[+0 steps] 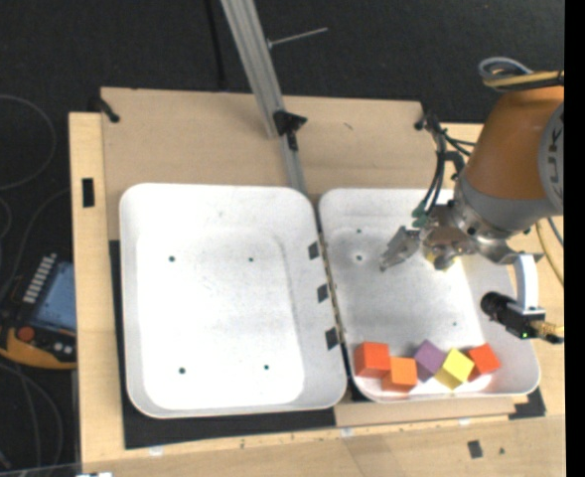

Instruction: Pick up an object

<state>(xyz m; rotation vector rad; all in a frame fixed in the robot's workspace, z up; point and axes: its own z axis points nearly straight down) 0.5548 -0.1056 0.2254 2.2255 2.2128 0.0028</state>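
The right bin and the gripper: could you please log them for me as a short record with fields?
right bin: holds five blocks along its near edge
blocks: orange, smaller orange, purple, yellow, red-orange
gripper: above the bin's middle, apart from the blocks, holding nothing
left bin: white, beside the right bin

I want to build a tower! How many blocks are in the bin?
5, all along the near edge of the right bin: red block, orange block, purple block, yellow block, and another red block. None seem hidden.
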